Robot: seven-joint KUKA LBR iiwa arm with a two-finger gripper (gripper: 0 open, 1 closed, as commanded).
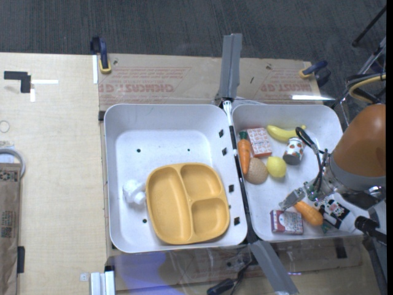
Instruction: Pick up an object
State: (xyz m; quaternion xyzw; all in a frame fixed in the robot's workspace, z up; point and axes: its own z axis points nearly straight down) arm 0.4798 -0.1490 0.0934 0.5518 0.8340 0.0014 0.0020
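My gripper (309, 193) hangs low over the near right part of the right bin (331, 117). Just below it lies a small orange carrot (309, 214), close to the gripper or touching it; I cannot tell which. Left of that carrot, a red and white packet (286, 222) lies flat. Further back are a longer carrot (244, 154), a brown egg-shaped thing (256, 171), a lemon (276, 167), a red and white box (260, 142), a banana (285, 133) and a small round figure (293, 152).
The left bin (123, 165) holds a yellow divided plate (186, 201) and a small white object (133, 192). A black-handled utensil (309, 141) leans at the right bin's back right. A black and white item (334, 212) lies by the arm. The grey arm with its orange band (366, 141) covers the bin's right side.
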